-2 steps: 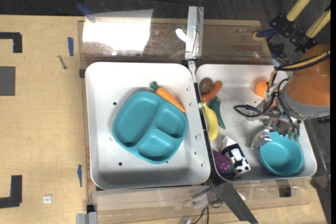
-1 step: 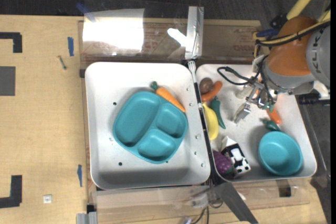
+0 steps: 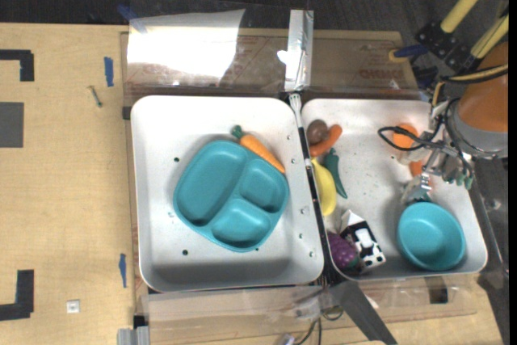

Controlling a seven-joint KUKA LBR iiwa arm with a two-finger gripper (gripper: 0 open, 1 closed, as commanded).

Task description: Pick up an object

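Currently the two-finger gripper (image 3: 420,188) hangs just above the round teal plastic bowl (image 3: 431,235); finger state unreadable. Orange-handled scissors (image 3: 401,136) lie beyond it, apart.

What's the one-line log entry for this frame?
arm: over right bin | gripper: above teal bowl, grasp unconfirmed | left bin: teal plate, carrot
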